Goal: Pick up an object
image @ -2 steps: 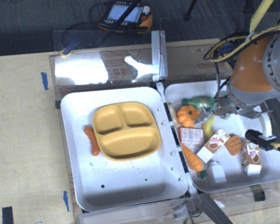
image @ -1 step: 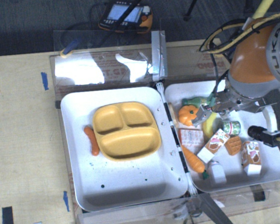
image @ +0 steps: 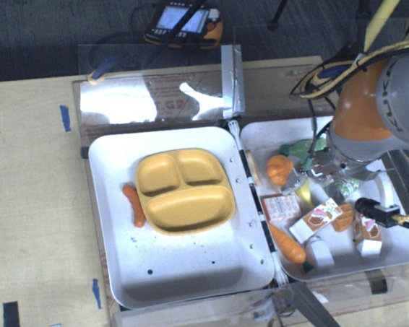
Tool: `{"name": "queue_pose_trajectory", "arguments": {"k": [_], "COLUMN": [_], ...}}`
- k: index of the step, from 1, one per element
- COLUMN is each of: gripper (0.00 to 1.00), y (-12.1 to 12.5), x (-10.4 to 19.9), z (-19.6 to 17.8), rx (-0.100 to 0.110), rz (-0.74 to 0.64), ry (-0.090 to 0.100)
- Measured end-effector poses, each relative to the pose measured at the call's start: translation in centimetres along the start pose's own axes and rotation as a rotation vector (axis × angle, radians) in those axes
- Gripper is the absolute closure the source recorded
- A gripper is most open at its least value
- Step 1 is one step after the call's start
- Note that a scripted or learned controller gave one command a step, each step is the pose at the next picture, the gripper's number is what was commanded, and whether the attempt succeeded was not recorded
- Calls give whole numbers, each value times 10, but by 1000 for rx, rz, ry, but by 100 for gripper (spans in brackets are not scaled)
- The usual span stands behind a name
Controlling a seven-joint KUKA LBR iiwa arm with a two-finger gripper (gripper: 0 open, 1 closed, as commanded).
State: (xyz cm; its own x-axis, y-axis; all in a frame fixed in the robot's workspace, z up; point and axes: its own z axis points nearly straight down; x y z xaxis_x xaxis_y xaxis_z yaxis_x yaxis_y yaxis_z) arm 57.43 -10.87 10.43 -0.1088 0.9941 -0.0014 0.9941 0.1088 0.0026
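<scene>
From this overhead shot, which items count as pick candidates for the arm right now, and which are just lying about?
In play, right bin, under the arm:
- small orange fruit
- carrot
- small carton
- green item, partly hidden
- claw, low among them

Lying about:
- yellow divided tray, left bin
- orange sausage-shaped piece beside the tray
- handheld controller beyond the bins

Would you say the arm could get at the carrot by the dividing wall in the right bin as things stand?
Probably yes. The carrot lies uncovered along the left wall of the right bin, nothing on top of it. A small carton crowds its right side, and the wall leaves little room.
</scene>
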Motion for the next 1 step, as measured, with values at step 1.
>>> {"name": "queue_pose_trajectory", "arguments": {"k": [1], "gripper": [100], "y": [2], "x": [0], "z": [-11], "rx": [-7], "rz": [2], "ry": [-1]}}
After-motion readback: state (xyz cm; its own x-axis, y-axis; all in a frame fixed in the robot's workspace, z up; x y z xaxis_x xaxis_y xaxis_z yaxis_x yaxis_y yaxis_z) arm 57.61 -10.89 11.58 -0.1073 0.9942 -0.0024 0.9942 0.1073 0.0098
